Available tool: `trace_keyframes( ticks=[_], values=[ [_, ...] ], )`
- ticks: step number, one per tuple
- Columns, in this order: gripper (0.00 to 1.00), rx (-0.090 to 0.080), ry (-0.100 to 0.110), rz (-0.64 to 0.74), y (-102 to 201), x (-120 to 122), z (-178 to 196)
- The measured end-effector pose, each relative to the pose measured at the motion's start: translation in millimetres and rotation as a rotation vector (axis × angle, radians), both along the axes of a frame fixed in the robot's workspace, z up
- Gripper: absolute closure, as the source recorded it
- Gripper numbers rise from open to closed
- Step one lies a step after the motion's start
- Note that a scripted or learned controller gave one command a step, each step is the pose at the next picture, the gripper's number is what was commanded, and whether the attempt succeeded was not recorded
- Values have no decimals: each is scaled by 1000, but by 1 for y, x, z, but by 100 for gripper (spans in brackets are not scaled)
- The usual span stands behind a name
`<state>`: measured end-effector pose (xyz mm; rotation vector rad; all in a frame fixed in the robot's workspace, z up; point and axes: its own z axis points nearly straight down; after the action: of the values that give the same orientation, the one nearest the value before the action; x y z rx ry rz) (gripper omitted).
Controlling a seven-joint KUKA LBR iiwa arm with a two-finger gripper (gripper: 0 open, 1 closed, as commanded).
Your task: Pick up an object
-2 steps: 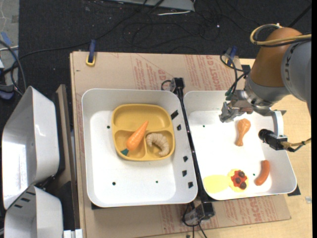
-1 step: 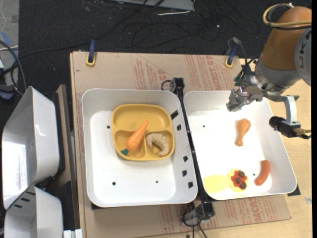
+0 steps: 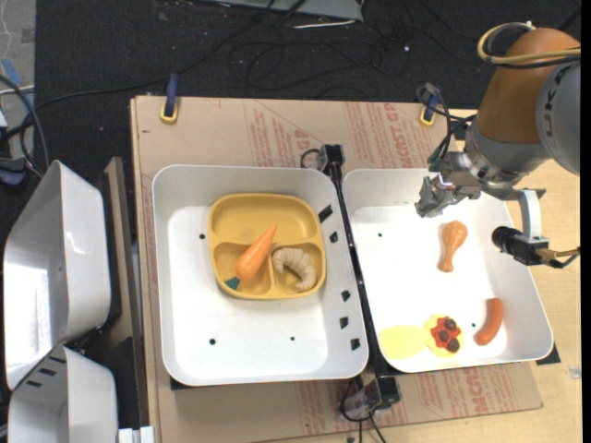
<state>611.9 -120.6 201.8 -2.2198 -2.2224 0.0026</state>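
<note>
The gripper (image 3: 434, 201) hovers upper right, just beside the drumstick (image 3: 452, 244); whether its jaws are open I cannot tell; it should centre over the drumstick before descending.

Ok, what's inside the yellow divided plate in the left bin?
The yellow divided plate holds a carrot, lying slantwise across a divider, and a pale shrimp in the lower right compartment. A small dark green bit shows at the carrot's lower end. Whatever lies beneath them is covered.

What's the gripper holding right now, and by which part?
Nothing that the view shows. The gripper hangs over the right bin, up and to the left of the drumstick, apart from it, with no object between its fingers.
</note>
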Motion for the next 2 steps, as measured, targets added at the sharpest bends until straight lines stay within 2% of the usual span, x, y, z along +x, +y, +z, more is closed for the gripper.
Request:
trace_keyframes(
  ticks=[1,2],
  values=[
    [100,3,-1,7,52,-16,16],
    [100,2,1,6,100,-31,10]
  ],
)
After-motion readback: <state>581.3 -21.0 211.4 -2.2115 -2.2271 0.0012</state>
